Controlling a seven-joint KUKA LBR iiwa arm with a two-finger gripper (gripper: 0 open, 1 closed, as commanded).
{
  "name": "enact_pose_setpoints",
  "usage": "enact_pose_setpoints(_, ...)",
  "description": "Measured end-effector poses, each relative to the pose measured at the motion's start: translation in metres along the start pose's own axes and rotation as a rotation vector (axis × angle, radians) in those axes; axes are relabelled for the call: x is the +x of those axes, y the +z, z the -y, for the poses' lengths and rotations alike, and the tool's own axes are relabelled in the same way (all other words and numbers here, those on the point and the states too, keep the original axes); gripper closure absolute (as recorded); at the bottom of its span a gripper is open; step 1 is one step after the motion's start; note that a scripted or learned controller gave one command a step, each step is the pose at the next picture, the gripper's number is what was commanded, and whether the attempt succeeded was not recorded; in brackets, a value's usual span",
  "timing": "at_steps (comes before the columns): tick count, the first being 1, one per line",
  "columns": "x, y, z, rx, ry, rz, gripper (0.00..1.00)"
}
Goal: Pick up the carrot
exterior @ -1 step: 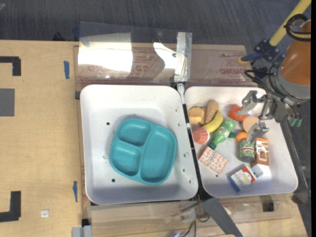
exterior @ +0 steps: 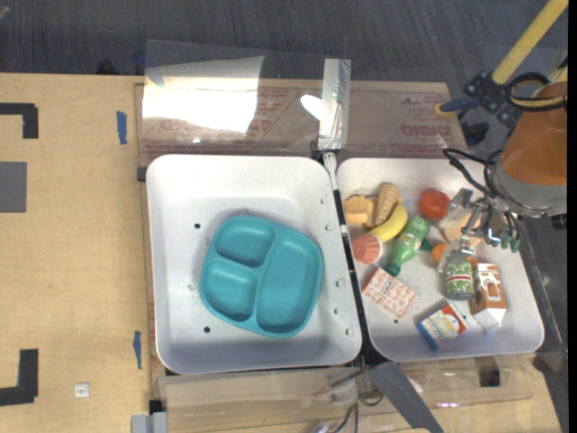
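Carrot (exterior: pixel 439 252) just beside tool (exterior: pixel 475 226)

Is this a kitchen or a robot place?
Probably a robot test bench, not a kitchen. A robot arm reaches over two white bins. One holds a teal divided plate; the other holds toy food like a banana and tomato.

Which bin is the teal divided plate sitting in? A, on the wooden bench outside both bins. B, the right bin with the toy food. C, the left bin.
C: the teal divided plate lies flat in the middle of the left bin, while the toy food, such as the banana and the tomato, is piled in the right bin.
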State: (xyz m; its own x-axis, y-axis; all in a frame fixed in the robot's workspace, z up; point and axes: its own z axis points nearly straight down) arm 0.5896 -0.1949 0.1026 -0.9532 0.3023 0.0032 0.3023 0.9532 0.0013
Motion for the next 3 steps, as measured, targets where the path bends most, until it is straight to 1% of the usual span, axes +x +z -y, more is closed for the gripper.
enact_pose_setpoints(1, -0.013, 0.014, -0.003, 0.000, 0.009, 0.013, 0.00)
enact_pose_setpoints(2, -0.017, -0.001, -0.005, 0.001, 0.007, 0.027, 1.00)
enact_pose_setpoints(3, 0.034, 0.008, 0.019, -0.022, -0.310, 0.035, 1.00)
